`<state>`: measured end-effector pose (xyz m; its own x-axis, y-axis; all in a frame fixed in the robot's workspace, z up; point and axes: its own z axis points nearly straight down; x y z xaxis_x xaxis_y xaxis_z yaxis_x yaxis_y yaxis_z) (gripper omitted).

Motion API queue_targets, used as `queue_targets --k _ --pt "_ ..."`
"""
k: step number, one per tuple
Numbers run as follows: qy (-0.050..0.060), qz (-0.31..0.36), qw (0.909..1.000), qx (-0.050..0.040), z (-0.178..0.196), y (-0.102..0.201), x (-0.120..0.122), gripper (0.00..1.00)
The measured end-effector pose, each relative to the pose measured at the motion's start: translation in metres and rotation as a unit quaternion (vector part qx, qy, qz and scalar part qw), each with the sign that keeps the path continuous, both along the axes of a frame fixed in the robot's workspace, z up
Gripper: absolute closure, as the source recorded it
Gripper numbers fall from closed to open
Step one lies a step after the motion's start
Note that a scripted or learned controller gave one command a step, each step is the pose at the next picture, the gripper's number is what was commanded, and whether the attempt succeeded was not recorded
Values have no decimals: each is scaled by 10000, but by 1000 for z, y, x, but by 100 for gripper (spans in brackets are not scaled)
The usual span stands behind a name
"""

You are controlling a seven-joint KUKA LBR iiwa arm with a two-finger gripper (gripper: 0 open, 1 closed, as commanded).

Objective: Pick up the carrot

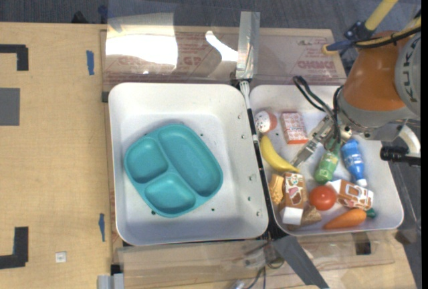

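Two white bins sit side by side on the tabletop (47,147). Nearest the camera, in the right bin (391,214), the carrot (346,219) lies along the front wall, orange, with its green end pointing right. Just behind it are a tomato (323,197) and a small printed carton (354,195), and to their left a brown printed pack (293,190) with a white cube (292,216) at its front edge. A banana (274,155) curves along the bin's left wall. Further back stand a green bottle (327,166) and a blue bottle (353,160), side by side. The hand (314,145) hangs over the middle of this bin, just left of the green bottle and well apart from the carrot; its fingers seem to be slightly parted with nothing between them, though the view is too small to be sure. Behind it lie a pink box (293,127) and a round white and red thing (265,122). The left bin (127,104) holds a teal tray (174,168) with three compartments. At the far right rises the arm (378,80) with its orange band.
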<state>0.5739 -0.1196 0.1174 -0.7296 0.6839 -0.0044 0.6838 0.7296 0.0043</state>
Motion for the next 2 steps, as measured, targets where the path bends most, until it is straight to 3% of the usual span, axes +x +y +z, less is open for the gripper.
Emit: queue_targets --k 1,2 --pt "-77 628 9980 -24 -24 24 -64 0" --pt "-115 628 9980 -35 -14 24 -62 100"
